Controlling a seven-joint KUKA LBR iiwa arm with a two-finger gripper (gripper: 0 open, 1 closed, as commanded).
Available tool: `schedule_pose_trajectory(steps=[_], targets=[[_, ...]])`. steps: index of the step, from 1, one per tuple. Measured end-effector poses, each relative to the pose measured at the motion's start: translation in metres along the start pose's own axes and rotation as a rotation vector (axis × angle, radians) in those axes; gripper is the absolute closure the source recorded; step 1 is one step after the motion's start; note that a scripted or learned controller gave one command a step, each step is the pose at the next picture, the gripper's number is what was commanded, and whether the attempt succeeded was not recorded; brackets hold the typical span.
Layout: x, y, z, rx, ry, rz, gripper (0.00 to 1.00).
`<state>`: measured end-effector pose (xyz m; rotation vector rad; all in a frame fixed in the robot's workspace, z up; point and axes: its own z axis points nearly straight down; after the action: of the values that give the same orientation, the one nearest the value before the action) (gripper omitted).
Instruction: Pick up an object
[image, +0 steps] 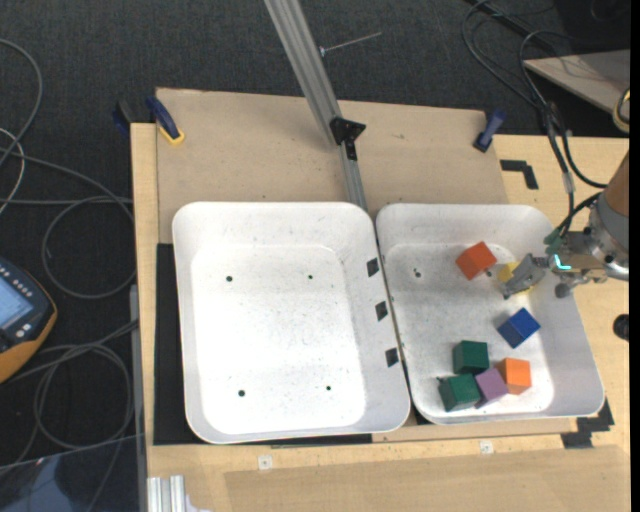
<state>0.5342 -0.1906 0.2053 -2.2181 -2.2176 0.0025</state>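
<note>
At right of frame, right bin (560, 330): I log the hand (538, 277) low beside a yellow block (506, 271), fingers apart, gripping nothing. Orange block (476, 260) just left; blue block (518, 327) below. I'd centre over one block before closing.

Left bin (200, 300) open floor throughout, right bin (430, 330) open across its left and middle, orange cube (476, 260) and small yellow piece (505, 271) crowding the far right, blue cube (518, 327) mid right, green, purple and orange blocks (484, 377) packed tight in the near right corner
</note>
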Motion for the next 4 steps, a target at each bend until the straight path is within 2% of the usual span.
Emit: schedule_pose_trajectory(steps=[1,3,4], targets=[[0.0,0.001,-0.002,-0.004,-0.001,-0.001,0.0],[-0.001,0.004,0.109,0.0,0.0,0.0,0.0],[-0.001,0.006,0.094,-0.007,-0.002,-0.001,1.0]])
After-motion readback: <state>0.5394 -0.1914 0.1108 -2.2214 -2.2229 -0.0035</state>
